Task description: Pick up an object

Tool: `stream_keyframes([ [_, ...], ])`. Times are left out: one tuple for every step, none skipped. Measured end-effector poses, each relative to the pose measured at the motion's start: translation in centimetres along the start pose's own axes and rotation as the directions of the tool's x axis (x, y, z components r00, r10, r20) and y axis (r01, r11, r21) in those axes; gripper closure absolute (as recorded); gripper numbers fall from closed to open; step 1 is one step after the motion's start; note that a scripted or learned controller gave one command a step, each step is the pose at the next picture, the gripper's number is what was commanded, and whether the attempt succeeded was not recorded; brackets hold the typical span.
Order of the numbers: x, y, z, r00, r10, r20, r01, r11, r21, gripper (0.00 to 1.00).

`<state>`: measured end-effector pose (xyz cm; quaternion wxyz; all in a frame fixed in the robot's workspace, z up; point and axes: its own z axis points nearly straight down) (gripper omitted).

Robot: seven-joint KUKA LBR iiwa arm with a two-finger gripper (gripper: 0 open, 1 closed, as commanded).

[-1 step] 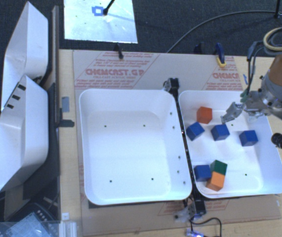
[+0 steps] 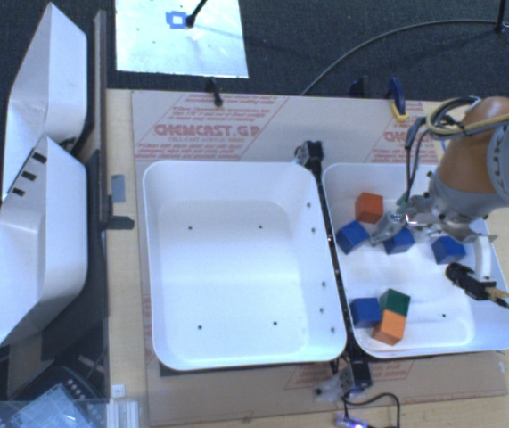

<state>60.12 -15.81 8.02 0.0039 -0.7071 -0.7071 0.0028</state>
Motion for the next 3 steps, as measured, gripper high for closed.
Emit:
stream_keyframes([
  [0.0,0.3,-1.7,1.0,0.0,0.002,0.0,1.0,-0.011,1.0],
  [9.8,-1.8,-11.1,1.0,-0.008,0.0,0.008,1.0,-0.017,1.0],
  [16.3,0.5,-10.6,1.0,-0.005,0.002,0.005,1.0,-0.011,1.0],
])
